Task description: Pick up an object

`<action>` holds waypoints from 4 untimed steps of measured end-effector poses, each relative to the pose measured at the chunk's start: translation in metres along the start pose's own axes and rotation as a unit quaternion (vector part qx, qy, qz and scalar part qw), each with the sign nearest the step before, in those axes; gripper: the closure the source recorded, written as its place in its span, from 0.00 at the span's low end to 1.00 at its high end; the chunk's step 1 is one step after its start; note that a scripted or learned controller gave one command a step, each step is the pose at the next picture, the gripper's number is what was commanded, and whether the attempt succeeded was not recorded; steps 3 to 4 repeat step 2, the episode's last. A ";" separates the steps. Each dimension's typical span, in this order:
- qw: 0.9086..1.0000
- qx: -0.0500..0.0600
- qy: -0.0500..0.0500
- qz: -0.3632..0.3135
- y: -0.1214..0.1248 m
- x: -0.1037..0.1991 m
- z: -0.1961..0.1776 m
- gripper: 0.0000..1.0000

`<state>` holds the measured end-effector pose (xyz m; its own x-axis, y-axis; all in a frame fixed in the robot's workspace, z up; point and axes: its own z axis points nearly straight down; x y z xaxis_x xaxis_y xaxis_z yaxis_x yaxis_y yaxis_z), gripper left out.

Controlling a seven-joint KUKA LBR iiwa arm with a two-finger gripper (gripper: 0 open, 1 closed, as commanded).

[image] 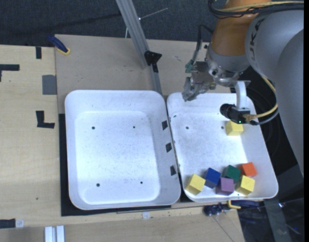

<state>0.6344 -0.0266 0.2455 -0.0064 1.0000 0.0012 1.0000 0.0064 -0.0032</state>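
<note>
Fingers' state unclear (blurred), gripper (pixel 191 94) above right bin's (pixel 205 130) far-left corner, holding nothing visible

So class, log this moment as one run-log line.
tool: above right bin's far-left corner | held: nothing seen | blocks: six in right bin | left bin

This looks like a robotics lab. A grey industrial arm (pixel 275 39) with an orange band and bundled cables reaches over a plywood bench (pixel 104 59) marked with black tape. Two shallow white bins (pixel 73 105) sit side by side on a black mat, beside a slanted aluminium rail (pixel 137 26), with small coloured test cubes (pixel 212 177).
</note>
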 end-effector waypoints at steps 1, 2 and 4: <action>1.000 0.000 0.000 0.000 0.011 0.056 0.014 1.00; 1.000 -0.001 0.000 0.000 0.015 0.107 0.005 1.00; 1.000 -0.001 0.000 0.000 0.015 0.107 0.005 1.00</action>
